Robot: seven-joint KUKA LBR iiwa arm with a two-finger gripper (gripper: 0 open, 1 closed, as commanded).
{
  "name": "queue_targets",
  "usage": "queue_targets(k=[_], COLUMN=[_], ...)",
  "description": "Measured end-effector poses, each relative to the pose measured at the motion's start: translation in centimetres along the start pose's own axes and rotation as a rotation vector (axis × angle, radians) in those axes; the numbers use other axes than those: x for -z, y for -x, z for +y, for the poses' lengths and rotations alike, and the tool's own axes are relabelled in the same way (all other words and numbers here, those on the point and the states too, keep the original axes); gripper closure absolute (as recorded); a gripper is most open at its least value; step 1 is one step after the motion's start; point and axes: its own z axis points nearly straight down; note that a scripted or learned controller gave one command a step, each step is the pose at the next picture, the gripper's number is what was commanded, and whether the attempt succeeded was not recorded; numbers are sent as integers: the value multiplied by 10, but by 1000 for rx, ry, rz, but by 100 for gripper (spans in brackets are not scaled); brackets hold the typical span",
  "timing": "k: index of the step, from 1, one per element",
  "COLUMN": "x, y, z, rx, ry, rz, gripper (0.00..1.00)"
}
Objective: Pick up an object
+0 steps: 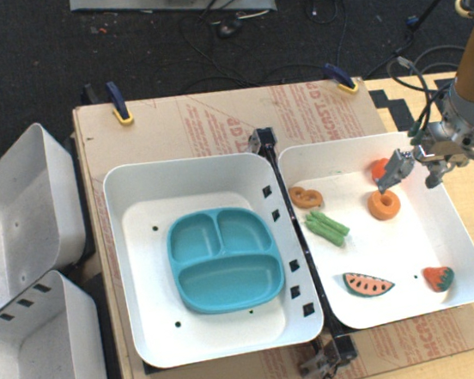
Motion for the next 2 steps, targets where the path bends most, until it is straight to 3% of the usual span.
queue_targets(k=[1, 2], x=[6, -55], y=[-1, 4], z=[2, -4], rx=[3, -1], ry=[11, 5], rz=[-2, -1], gripper=[0, 0])
